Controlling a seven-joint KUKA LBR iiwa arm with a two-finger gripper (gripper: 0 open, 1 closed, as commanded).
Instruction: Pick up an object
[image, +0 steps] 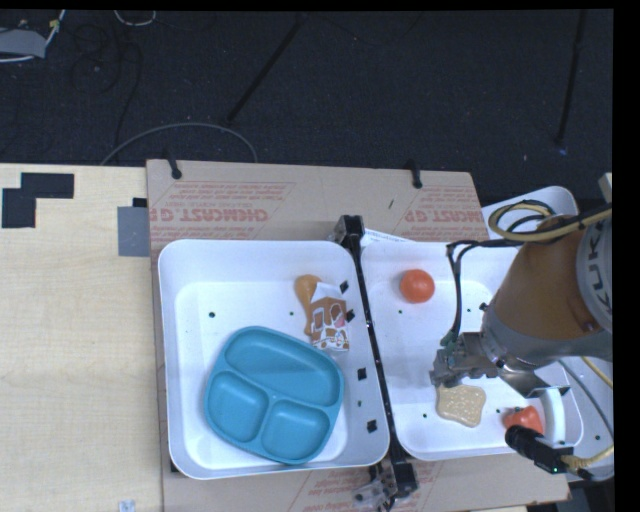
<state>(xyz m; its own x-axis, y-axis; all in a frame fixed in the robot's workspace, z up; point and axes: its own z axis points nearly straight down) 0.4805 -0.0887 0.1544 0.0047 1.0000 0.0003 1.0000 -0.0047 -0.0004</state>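
We see the gripper (458, 368) low in the right bin (420, 440), touching the toast slice (461, 405) at its near side; its grip we cannot tell. The toast looks light, stiff and flat: take its edges.

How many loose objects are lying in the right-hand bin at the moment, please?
3: an orange ball near the bin's far side, a tan slice under the claw, a small orange piece near the front. The arm may hide more.
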